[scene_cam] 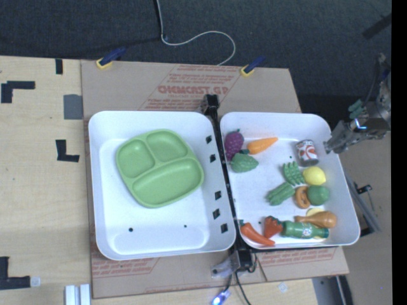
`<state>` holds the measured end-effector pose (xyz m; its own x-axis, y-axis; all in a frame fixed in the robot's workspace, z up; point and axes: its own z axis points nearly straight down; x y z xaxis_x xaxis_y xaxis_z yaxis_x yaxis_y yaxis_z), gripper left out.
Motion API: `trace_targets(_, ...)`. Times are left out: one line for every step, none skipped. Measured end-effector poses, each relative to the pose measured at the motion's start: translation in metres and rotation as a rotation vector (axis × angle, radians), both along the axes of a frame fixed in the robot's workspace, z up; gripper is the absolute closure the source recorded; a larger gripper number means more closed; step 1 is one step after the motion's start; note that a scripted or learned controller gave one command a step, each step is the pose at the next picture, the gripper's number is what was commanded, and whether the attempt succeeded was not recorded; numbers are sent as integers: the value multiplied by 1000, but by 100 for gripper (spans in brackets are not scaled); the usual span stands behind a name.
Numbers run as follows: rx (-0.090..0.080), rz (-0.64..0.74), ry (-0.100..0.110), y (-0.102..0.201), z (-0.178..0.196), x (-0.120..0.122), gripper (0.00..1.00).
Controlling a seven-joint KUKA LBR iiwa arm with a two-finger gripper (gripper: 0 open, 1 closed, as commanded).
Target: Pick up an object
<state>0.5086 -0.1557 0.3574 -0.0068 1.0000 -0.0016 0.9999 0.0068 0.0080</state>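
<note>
**Toy food in the right bin; gripper at its far rim**

Landmark: right bin [318, 122], a shallow white tray with rounded corners. All the toy food lies inside it, glossy moulded plastic. Count, from the divider side outward:
- 1 purple grape bunch [233, 142], knobbly, touching 1 green leafy piece [243, 163]
- 1 orange carrot [262, 145], tapered
- 1 small can [306, 151], red and white, cylindrical
- 1 lemon [314, 175], smooth and yellow, above 1 green round fruit [318, 194]
- 1 ridged green vegetable [284, 186]
- 1 green bottle [305, 230] lying along the near wall, beside red and orange pieces at the near corner that are too small to sort.

Gripper [337, 138]: grey, just outside the bin's right rim beside the can, touching no item. Cannot tell its state.

Left bin [102, 189]: 1 pale green divided plate [159, 166], three compartments, matte.

Both bins sit on cardboard [184, 88].
</note>
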Motion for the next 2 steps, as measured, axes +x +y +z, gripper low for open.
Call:
trace_targets(2,-10,14,-39,-69,-26,100)
trace_targets(0,3,-2,36,61,-17,100)
